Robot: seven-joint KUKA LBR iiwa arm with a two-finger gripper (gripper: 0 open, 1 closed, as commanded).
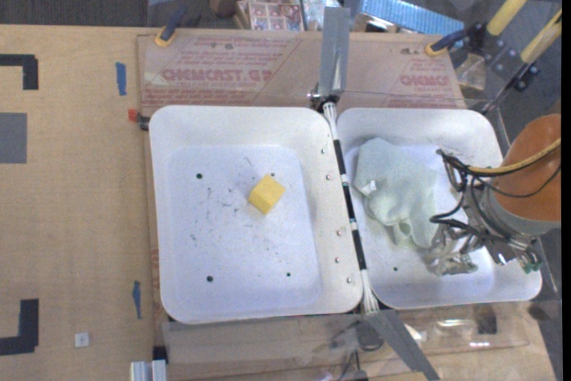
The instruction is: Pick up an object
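Nearest us, the front rim of the left bin (259, 310) sits on the worktop (71, 192), and we see a small yellow block (267, 194) lying alone near that bin's middle. Moving right, past the divider where the two bins meet, the right bin (419, 125) holds a pale green crumpled cloth (397, 187) at its centre. At the far right, the end effector (453, 256) sits low over the bin floor just beside the cloth's right edge, and we cannot tell its state.
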